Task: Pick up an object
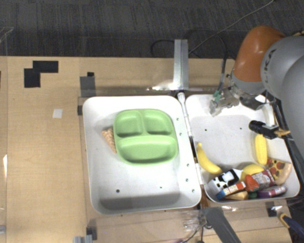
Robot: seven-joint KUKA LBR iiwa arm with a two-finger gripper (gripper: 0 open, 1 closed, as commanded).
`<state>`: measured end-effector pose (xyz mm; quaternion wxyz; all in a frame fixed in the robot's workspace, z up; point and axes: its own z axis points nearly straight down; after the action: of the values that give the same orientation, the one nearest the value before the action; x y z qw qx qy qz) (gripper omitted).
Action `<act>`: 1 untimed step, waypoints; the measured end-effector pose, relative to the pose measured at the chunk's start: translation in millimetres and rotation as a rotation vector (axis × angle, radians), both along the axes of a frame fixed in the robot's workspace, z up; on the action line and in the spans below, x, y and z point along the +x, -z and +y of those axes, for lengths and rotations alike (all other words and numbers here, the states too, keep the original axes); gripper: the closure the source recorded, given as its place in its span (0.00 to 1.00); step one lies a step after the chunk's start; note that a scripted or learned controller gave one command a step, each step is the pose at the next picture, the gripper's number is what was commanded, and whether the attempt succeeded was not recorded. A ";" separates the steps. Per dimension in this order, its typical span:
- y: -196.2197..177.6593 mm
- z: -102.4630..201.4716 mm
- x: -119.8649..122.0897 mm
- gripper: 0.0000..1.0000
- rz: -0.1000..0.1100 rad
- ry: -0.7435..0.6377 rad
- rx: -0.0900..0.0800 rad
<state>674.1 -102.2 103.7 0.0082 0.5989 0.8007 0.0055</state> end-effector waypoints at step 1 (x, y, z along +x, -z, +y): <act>1.0 1.5 -1.0 0.00 0.006 -0.002 0.003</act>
<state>673.1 -100.7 102.7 0.0052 0.5983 0.8012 0.0048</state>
